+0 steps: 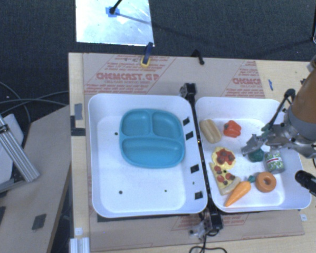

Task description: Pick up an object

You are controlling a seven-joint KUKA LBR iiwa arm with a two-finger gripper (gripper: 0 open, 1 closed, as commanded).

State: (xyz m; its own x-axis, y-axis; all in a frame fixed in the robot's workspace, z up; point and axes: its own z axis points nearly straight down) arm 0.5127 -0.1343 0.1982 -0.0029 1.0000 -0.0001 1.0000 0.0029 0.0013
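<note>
The gripper [251,149] hangs low in the right bin [292,198], just above a small green thing [257,155], but I cannot tell if it is gripping. A pizza slice [223,165], carrot [238,192], donut [266,182] and can [274,162] lie close by.

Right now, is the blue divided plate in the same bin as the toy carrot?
No, the blue plate lies in the left bin, while the carrot lies in the right bin.

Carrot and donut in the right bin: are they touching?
Cannot tell. In the camera view the carrot's thick end sits right against the donut's left edge, with no plain gap or clear contact visible between them.
</note>
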